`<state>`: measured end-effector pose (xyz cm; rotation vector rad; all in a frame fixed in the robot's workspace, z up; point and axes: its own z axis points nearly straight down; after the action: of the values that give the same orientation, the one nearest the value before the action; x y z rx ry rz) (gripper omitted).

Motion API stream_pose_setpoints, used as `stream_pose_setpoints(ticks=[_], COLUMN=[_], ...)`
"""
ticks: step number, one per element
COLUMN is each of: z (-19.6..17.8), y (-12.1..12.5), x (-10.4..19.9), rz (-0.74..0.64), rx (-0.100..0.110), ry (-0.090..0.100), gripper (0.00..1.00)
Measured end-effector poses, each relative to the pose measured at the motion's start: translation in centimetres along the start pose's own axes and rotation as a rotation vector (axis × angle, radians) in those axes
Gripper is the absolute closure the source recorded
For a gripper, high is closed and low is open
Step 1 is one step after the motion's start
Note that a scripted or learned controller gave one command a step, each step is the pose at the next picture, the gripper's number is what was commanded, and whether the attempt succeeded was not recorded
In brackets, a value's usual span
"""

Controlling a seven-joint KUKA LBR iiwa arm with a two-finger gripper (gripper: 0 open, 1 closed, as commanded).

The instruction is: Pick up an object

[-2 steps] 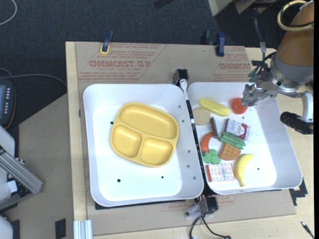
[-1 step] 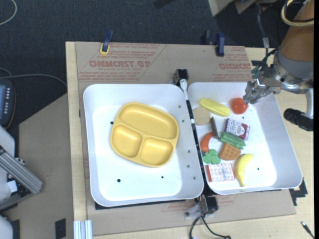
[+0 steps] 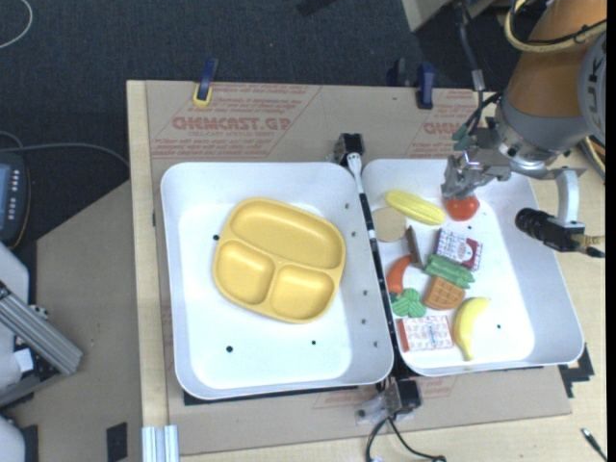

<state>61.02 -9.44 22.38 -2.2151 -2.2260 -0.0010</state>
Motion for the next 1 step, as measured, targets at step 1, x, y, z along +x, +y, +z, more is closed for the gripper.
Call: stream_pose_setpoints(ticks=[1], z=[0.96], y=[0.45], x=[5.08], rz=[0.002], rx=[0.002], ry=[-0.001], gripper=[1.00])
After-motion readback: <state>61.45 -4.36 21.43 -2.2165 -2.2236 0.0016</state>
